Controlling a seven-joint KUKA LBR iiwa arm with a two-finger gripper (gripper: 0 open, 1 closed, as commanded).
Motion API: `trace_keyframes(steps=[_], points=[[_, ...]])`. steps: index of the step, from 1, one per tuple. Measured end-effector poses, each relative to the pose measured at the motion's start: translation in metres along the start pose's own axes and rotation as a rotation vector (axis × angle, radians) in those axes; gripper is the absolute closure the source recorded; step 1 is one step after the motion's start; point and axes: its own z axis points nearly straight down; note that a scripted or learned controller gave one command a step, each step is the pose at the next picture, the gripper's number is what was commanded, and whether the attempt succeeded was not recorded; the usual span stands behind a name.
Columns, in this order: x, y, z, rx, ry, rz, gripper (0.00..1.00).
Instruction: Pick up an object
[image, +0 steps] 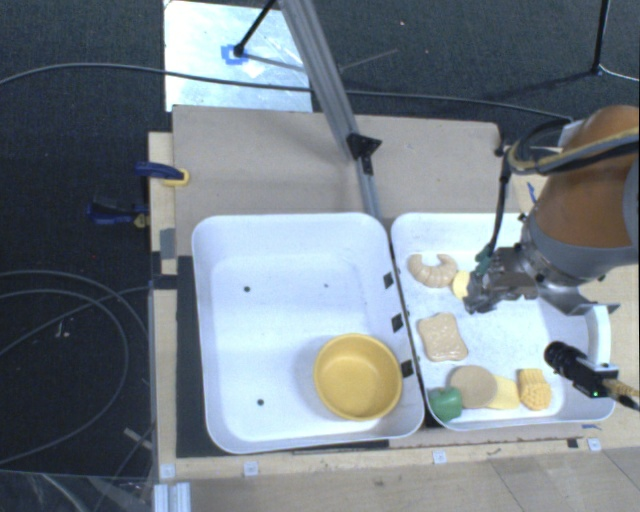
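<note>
We take the small yellow piece as the likeliest target; it lies in the right bin, just beside the croissant and partly under the gripper, so we see only a sliver of it; whether the tool touches it, or how wide it stands, we cannot tell from this slanted view, and we see nothing held in it. Below these lie a tan cracker, a round beige biscuit, a corn cob and a green piece at the near corner; the left bin holds a yellow bowl. To do this step well, we judge that the tool should centre over the yellow piece and stay off the croissant; it should descend straight, close only once low in the bin, then lift slowly; a small rounded item could slip sideways if caught at its edge.
</note>
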Motion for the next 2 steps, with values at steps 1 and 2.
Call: trace_keyframes(steps=[1, 2], points=[[0.046, 0.014, 0.013, 0.002, 0.0, 0.0, 1.0], [0.099, 0.021, 0.007, 0.0, 0.001, -0.002, 1.0]])
